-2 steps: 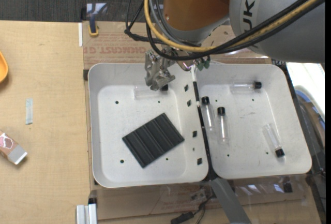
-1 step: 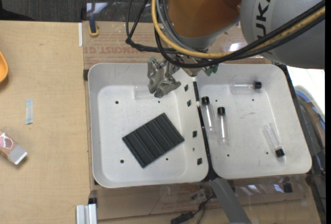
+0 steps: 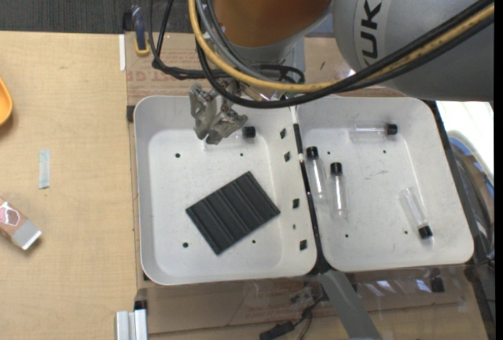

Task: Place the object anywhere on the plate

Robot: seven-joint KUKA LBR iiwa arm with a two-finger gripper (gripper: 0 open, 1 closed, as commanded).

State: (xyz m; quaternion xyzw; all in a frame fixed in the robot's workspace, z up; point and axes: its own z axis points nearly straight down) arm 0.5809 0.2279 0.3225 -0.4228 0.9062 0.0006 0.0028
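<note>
Left bin [image 3: 149, 197], used as the landmark throughout. Beyond its left wall, on the wooden bench: an orange rim at the far edge, a small grey strip [image 3: 44, 170], and a red-and-white wrapped piece [image 3: 16, 224], all well apart from the bin.

Inside the left bin: a black ribbed plate [image 3: 233, 212] lies flat near the middle, turned on a diagonal, long axis running from lower left to upper right. This reads as the target plate.

Gripper [image 3: 214, 125] hangs over the back part of the left bin, near its rear wall and behind the plate. The metal fingers look drawn close together. A small black cap [image 3: 249, 131] shows just beside the fingertips on the right. It may be the end of a clear vial, but whether a vial sits between the fingers cannot be told; the glass is too faint against the white floor.

Right of the left bin, in the neighbouring bin [image 3: 452, 173]: four clear vials with black caps. Two lie close to the shared wall [image 3: 317, 172] [image 3: 338, 188], one sits near the back [image 3: 372, 130], and one towards the front right [image 3: 415, 213].

Judgement: if an object is in hand, the plate lies forward of the gripper and slightly right. A short carry toward the front of the bin would bring it over the ribbed surface.
</note>
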